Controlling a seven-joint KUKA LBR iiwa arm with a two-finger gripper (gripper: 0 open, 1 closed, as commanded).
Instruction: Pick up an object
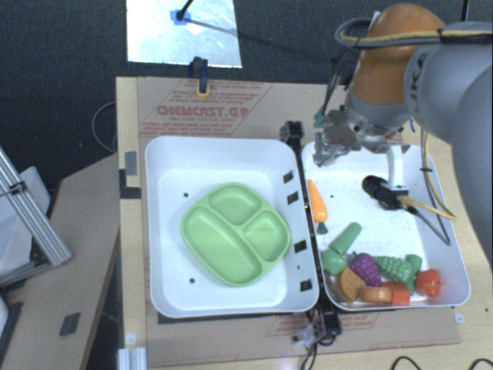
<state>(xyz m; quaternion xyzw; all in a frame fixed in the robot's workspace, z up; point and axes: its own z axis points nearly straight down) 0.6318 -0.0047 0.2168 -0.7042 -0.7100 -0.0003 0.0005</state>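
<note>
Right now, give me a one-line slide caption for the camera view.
Gripper hovers over right bin of toy food; green plate sits in left bin.

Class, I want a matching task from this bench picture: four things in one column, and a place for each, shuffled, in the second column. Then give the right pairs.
Things:
1. green divided plate
2. toy carrot
3. purple toy grapes
4. claw

Places:
A. in the pile of toy food at the near end of the right bin
B. over the far left corner of the right bin
C. in the middle of the left bin
D. alone beside the right bin's left wall, apart from the pile

Pairs: 1-C, 2-D, 3-A, 4-B
</note>
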